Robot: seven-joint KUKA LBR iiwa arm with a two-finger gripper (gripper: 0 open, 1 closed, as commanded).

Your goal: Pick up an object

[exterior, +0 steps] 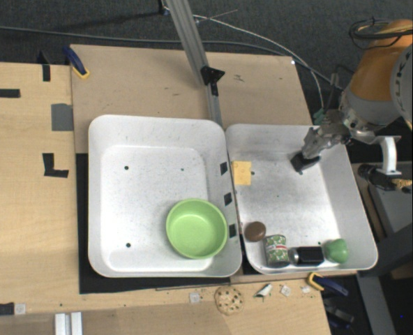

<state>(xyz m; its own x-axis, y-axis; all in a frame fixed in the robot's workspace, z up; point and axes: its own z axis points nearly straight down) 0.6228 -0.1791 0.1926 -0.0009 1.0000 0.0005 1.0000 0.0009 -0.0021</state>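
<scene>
One cookie on worktop, nearest. Right bin, front edge: one brown disc, one green can, one black item, one green ball. Left bin: one green bowl. One yellow block mid-right bin. Gripper beyond, over right bin; jaws' state cannot tell.

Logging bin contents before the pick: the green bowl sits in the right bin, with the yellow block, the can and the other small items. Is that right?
Not quite. The camera view shows the green bowl in the left bin, near its front right corner. The yellow block, the can and the other small items are in the right bin.
</scene>
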